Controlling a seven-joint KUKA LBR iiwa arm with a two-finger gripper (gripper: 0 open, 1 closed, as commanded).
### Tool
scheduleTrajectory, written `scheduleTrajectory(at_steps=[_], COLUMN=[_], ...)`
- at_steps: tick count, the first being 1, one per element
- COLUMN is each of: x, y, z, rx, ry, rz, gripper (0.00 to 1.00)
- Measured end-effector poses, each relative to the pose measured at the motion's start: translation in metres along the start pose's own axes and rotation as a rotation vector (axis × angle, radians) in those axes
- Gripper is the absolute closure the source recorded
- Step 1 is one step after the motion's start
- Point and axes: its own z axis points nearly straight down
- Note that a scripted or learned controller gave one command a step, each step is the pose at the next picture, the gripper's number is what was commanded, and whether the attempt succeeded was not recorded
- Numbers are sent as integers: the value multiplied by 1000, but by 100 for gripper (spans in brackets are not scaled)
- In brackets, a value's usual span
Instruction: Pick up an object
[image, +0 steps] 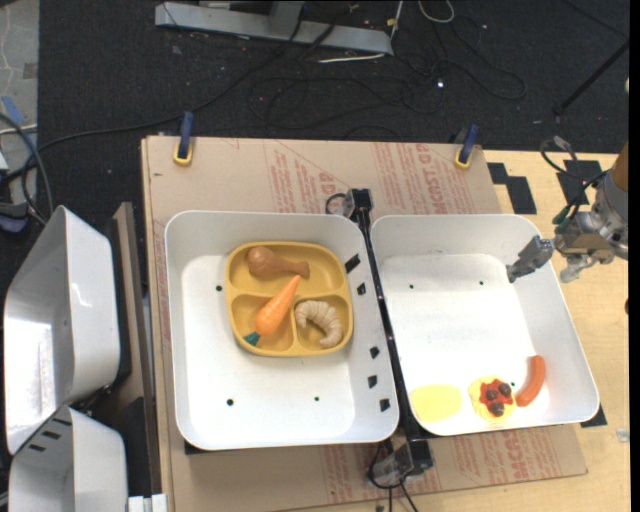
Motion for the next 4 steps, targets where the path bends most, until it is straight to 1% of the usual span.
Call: scheduleTrajectory(at_steps=[1,2,3,4], x=[1,-3,0,1], y=[3,6,8,8], z=[-7,37,101,146], rx=[-12,-8,-7,-8], ry=[-3,-2,-1,-2], rz=[-4,-2,-2,-2], gripper=[0,0,0,0])
